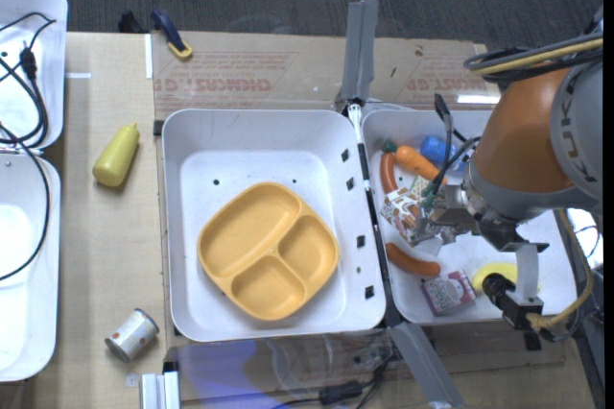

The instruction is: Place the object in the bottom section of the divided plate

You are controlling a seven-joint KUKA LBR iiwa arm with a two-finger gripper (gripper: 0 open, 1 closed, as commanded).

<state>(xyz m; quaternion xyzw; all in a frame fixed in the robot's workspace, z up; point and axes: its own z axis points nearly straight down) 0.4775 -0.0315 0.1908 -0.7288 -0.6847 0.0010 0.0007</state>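
A yellow divided plate (269,250) lies in the left white bin (192,148), tilted, with its smaller sections toward the lower right. My gripper (429,223) is low in the right bin (460,306), right over a small white box with colourful print (400,208). The wrist hides how it meets the box. An orange sausage (413,261) lies just below the gripper. Nothing lies on the plate.
The right bin also holds a carrot (416,159), a red hot dog (388,171), a blue item (435,149), a pink packet (447,292) and a yellow item (499,276). Outside the bins, a mustard bottle (116,156) and a small can (131,333) lie on the bench.
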